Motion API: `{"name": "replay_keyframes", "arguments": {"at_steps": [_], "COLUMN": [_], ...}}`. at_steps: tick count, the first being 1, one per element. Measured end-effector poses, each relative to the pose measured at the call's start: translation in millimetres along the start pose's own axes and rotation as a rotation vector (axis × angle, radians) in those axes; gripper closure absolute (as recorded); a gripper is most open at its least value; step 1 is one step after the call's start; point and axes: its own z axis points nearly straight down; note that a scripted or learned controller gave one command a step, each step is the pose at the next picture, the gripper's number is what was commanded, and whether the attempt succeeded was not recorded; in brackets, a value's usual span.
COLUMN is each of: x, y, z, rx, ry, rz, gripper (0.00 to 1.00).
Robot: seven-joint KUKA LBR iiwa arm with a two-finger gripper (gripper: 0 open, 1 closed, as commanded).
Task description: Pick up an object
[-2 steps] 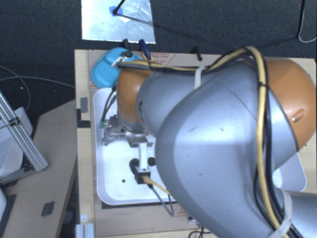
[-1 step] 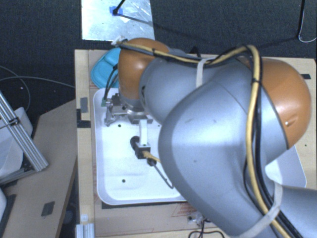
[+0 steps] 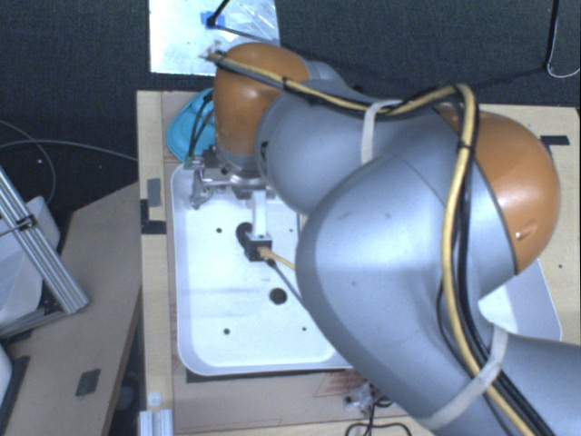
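Reaching in from the right, the grey arm point(image 3: 408, 243) is spreading across most of the desk point(image 3: 155, 280) and is hiding nearly all of the right bin point(image 3: 545, 298), of which a white sliver is showing past the elbow. The gripper point(image 3: 231, 182) is hanging over the far end of the left bin point(image 3: 209, 352), below the orange band. The wrist is covering it from above, so whether it is open or closed cannot be told. A teal-blue object point(image 3: 189, 125) is lying at the far left corner of the left bin, just beside the gripper. The wrist is cutting off its right side, and whether it is touching the gripper cannot be told. The bin's white floor is showing several small dark dots. A larger dark spot point(image 3: 279, 296) near the middle is possibly a small object, though it is too small to make out. The near right part of this bin is lying hidden under the arm.
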Motion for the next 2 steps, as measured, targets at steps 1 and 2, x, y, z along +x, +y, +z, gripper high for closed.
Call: {"name": "replay_keyframes", "arguments": {"at_steps": [1,2], "x": [1,-16], "y": [-1,-130], "z": [-11,-12], "rx": [-0.001,0.016], "ry": [-0.001,-0.002], "rz": [-0.007,0.005], "gripper": [1.00,1.00]}}
